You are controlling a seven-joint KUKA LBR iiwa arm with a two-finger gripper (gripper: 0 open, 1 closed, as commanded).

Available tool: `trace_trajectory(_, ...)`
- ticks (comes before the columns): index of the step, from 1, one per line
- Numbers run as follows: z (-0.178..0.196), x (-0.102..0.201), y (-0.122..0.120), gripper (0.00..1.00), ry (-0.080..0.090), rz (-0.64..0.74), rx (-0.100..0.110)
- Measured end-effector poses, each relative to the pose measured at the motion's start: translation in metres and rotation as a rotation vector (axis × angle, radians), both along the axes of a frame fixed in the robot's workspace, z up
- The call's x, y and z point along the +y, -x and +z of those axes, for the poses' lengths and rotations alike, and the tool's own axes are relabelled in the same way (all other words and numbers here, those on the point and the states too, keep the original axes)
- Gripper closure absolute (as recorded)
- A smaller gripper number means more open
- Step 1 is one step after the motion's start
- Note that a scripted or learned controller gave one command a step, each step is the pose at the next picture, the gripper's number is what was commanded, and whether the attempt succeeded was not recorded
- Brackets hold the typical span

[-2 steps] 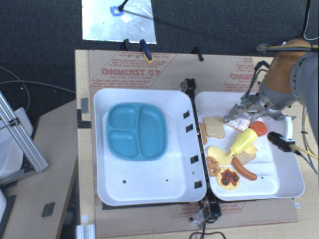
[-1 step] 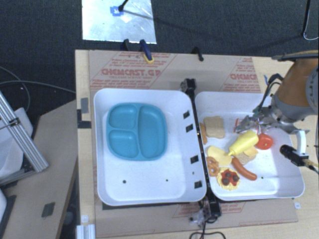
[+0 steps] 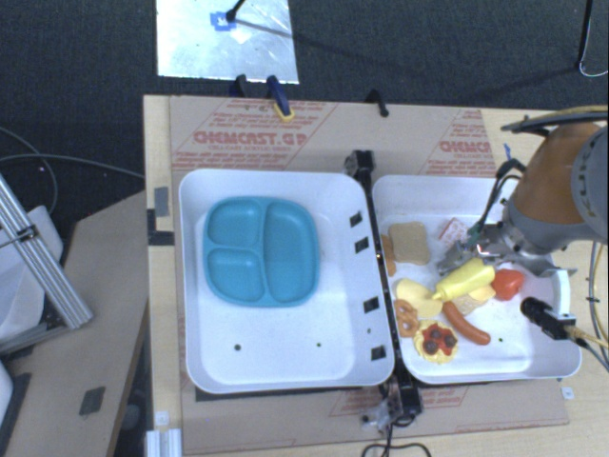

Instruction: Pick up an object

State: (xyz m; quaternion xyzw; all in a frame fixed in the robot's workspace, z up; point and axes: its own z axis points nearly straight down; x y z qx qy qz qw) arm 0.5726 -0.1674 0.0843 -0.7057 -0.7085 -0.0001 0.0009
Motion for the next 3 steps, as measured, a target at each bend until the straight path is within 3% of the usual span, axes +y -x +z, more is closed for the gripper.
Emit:
trace_trajectory(1,0.012,-0.002,-0.002,1.00,0.002,-0.002,-0.006)
trace_trajectory(2,0.004,-0.017,0.045,1.00,0.004,-0.005,-0.012)
trace_trajectory(3,0.061,0.014,0.002,1.00,0.003,0.004,-0.010)
